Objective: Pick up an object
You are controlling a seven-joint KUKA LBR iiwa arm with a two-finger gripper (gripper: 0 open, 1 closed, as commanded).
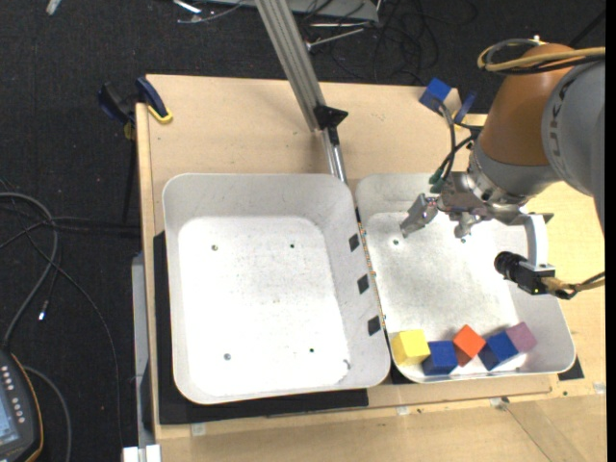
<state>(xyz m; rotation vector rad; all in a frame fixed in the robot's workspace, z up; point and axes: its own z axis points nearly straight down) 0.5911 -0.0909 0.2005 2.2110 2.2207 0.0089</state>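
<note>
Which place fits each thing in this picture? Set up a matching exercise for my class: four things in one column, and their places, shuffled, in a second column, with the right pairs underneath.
Things
1. yellow block
2. orange block
3. purple block
4. gripper

Places
A. far right end of the row of blocks
B. above the back part of the right bin
C. left end of the row, beside the divide between the bins
D. middle of the row, between two blue blocks

Pairs: 1-C, 2-D, 3-A, 4-B
</note>
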